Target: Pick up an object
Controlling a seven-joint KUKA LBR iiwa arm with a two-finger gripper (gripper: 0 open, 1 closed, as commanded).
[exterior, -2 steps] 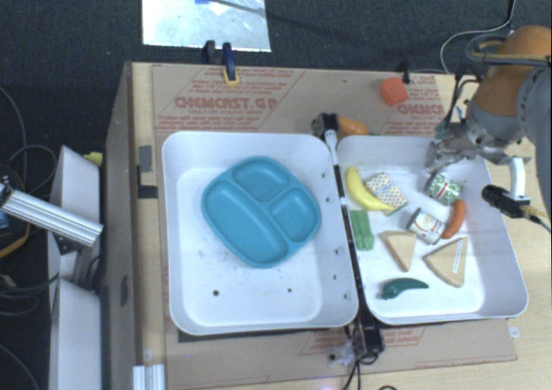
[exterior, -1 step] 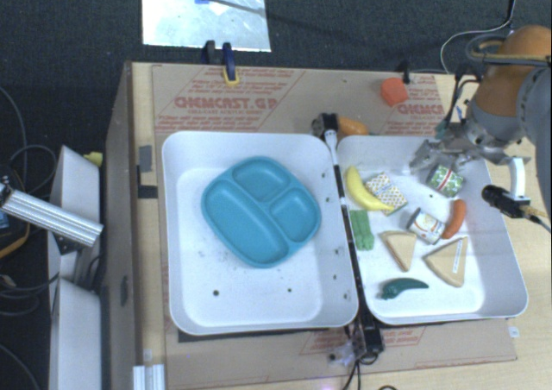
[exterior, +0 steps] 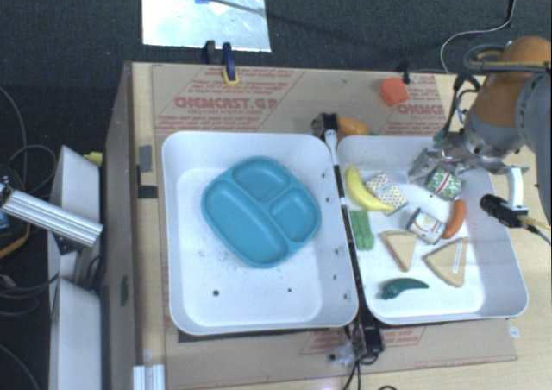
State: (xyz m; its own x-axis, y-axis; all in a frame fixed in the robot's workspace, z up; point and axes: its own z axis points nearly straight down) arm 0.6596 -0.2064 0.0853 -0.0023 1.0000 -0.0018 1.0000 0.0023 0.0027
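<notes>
Nearest us we see a dark green pepper (exterior: 403,287) in the right bin (exterior: 504,293). Our gripper (exterior: 438,164) hangs over a small green packet (exterior: 445,182) at the far edge, probably to grasp it; its opening we cannot tell.

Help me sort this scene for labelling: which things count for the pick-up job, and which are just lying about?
For the job:
hand
green-and-white packet right by it
banana
sausage
two bread wedges
dark green pepper
right bin

Lying about:
blue divided plate
left bin
orange block on the bench
</notes>
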